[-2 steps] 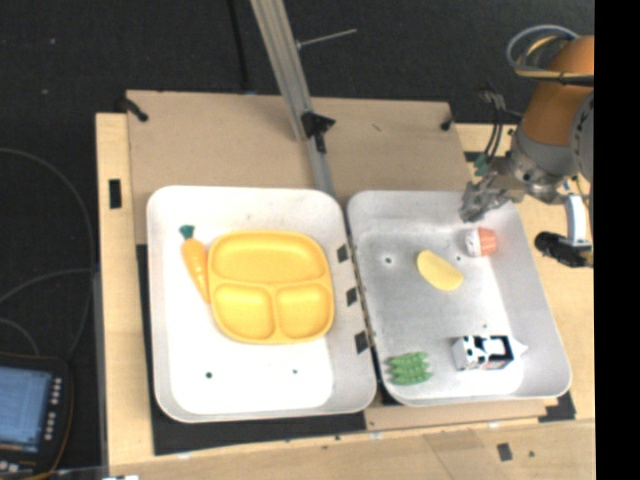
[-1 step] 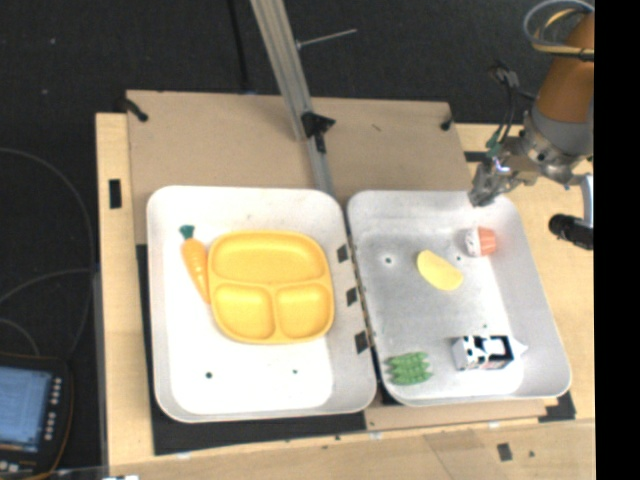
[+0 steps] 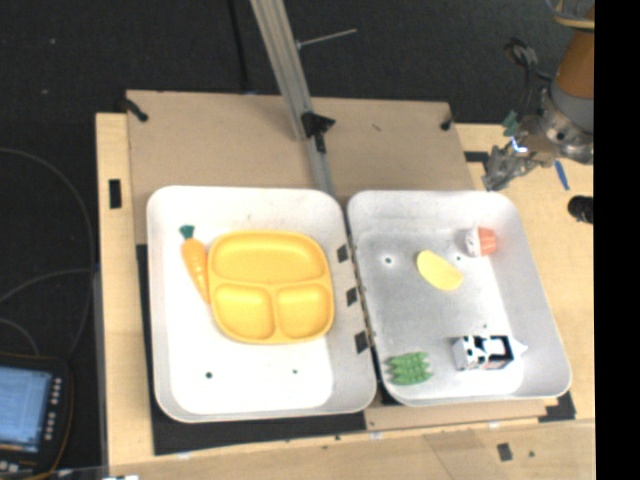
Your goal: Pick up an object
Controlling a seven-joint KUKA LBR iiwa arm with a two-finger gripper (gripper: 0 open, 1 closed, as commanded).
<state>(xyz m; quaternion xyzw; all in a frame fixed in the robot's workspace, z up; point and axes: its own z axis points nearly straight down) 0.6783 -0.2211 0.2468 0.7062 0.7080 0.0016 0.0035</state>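
Two white bins sit side by side on the bench. The left bin (image 3: pixel 170 368) holds a yellow divided plate (image 3: pixel 270 285) with three compartments, and a toy carrot (image 3: pixel 193 260) lies just beside the plate's left edge, touching or nearly touching it.

The right bin (image 3: pixel 535 298) holds four small things, well apart from one another: a flat yellow oval piece (image 3: pixel 439 270) near the middle, a small orange-and-white item (image 3: pixel 480 241) toward the far right corner, a green ridged piece (image 3: pixel 409 369) at the near left corner, and a black-and-white block (image 3: pixel 482 352) near the near right side.

The arm is at the upper right, outside the bins — its gripper (image 3: pixel 502 161) hangs over the bare bench just beyond the right bin's far edge, with nothing visible in it. Whether it is open or closed I cannot tell.
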